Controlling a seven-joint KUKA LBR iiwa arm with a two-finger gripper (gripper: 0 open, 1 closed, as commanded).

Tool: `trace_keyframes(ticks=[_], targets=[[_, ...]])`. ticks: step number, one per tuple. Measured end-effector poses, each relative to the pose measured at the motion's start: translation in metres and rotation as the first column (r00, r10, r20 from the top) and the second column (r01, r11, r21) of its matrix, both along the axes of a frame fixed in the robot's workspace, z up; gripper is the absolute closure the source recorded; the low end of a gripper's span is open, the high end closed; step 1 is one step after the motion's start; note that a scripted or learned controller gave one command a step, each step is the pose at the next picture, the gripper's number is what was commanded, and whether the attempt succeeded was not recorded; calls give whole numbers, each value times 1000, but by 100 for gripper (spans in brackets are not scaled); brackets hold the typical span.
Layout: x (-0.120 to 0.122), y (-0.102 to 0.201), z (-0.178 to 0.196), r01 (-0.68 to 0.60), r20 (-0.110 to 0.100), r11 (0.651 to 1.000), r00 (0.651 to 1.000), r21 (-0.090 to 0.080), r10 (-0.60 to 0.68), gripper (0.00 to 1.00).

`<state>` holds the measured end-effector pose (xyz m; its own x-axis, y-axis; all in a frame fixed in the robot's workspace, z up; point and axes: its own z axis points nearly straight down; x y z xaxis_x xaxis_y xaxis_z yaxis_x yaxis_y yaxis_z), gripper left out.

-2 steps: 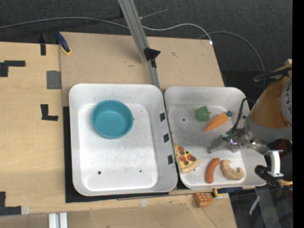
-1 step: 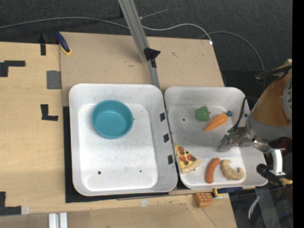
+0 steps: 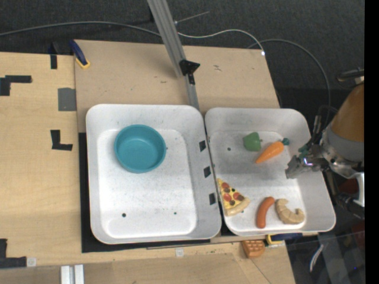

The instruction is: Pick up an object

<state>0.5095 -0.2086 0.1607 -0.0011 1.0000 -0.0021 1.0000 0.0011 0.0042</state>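
- Carrot (image 3: 270, 152) lay in the upper middle of the right bin (image 3: 317, 215), just right of a green pepper (image 3: 253, 140); I judged it the likeliest pick.
- Nothing had been lifted: pizza slice (image 3: 232, 198), sausage (image 3: 264, 212) and a tan toy (image 3: 289, 212) all sat along the bin's lower part.
- Gripper (image 3: 298, 166) hovered at the bin's right edge, near the carrot, right and slightly lower; whether its jaws were apart I could not tell.

A light wooden counter (image 3: 148, 70) with black tape marks (image 3: 56, 139) toward its left edge stands on dark carpet (image 3: 266, 10), where thin cables (image 3: 118, 25) trail past the far edge.
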Motion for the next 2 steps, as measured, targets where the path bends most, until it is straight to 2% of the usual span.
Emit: trace_keyframes(ticks=[1,2], targets=[[-4,0,62,-1,1,1000,1000,0,1,100],[-4,1,67,0,-4,1000,1000,2,0,100]])
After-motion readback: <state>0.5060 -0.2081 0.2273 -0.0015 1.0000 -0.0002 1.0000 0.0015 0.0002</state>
